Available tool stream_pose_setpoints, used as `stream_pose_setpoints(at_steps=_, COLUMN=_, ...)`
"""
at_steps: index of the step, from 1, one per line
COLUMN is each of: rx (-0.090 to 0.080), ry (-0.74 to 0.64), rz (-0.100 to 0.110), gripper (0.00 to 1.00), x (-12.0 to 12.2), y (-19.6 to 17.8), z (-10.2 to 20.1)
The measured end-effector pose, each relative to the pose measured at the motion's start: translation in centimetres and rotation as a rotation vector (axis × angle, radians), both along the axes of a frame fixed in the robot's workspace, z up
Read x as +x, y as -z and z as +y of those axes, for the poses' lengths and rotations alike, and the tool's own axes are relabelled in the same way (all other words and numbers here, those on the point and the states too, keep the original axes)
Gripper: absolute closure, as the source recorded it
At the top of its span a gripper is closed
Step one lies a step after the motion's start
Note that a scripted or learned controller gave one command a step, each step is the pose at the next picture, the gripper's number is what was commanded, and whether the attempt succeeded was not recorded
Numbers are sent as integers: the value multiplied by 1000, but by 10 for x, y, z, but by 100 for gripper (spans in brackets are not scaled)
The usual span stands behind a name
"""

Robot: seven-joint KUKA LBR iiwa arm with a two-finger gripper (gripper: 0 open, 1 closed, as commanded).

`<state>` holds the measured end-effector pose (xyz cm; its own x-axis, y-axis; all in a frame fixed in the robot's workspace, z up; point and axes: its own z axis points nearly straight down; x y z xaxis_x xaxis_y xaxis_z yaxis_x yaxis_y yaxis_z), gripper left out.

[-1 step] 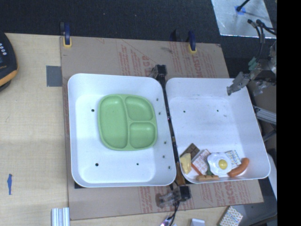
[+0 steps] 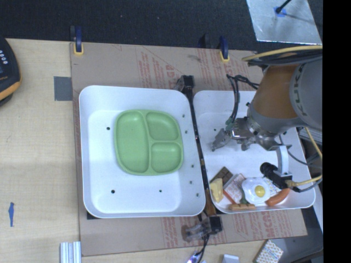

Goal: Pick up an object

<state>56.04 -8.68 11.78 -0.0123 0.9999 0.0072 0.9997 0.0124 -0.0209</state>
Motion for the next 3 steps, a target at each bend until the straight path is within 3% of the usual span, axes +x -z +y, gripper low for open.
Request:
stream_pose_setpoints(at_steps=1, rx=-8, ry=6, rz=-24, gripper=0, x=99, y=27, z=-10)
stream_pose_setpoints(at_steps=3, rx=-8, ry=11, rz=-19, gripper=0, x=96, y=26, z=-16)
